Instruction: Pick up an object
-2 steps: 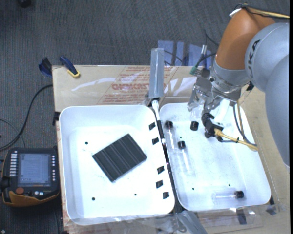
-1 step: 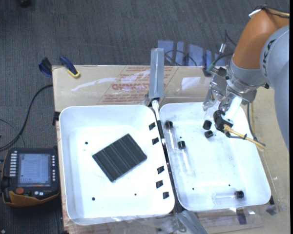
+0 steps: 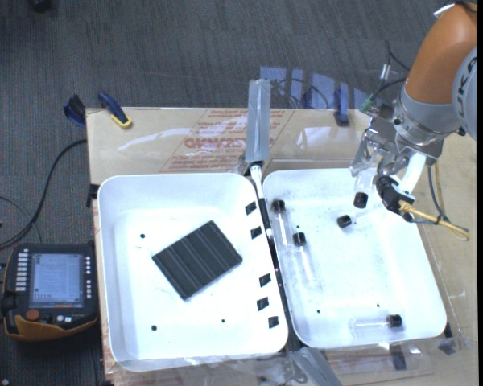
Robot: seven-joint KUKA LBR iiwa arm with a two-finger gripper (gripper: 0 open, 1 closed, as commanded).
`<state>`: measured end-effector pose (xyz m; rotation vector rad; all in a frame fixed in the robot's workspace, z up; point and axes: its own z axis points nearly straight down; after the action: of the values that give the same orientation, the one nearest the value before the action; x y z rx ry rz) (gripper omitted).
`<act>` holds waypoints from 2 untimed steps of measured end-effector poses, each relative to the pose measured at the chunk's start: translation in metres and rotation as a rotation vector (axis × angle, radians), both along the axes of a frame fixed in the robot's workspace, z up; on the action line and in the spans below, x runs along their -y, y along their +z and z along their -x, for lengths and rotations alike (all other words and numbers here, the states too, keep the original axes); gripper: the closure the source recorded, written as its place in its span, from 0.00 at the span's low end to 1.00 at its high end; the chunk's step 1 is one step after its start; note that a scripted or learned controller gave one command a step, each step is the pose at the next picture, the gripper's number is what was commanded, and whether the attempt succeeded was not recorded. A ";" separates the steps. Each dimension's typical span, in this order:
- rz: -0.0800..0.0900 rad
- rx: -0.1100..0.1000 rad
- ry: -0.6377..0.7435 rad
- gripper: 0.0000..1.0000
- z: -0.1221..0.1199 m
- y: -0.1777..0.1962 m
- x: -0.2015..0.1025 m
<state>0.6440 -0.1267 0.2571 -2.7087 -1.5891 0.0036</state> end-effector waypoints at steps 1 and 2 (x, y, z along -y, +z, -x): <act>0.000 0.000 0.001 0.00 0.000 0.000 0.000; -0.003 -0.002 0.065 0.00 0.081 -0.132 -0.036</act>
<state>0.5626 -0.0903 0.1250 -2.6526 -1.6745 0.0047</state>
